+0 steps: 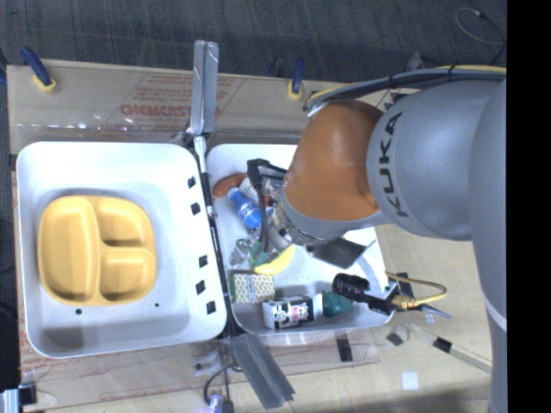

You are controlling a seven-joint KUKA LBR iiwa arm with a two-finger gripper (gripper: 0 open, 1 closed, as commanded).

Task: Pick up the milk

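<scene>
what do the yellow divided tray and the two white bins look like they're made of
The yellow divided tray looks like moulded plastic with a satin finish: rounded compartment edges, uniform colour, soft highlights. The left bin and right bin appear to be thin formed white plastic, smooth and slightly glossy, with rounded corners and sloped walls. Plastic is a guess from looks alone.

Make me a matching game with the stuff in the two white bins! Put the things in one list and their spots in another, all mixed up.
Things:
1. yellow tray
2. milk carton
3. blue bottle
4. banana

Places:
A. lying along the near edge of the right bin
B. alone in the left bin
C. in the middle of the right bin, just under the arm
D. near the back of the right bin, by the divider

Right pairs: 1-B, 2-A, 3-D, 4-C
</scene>
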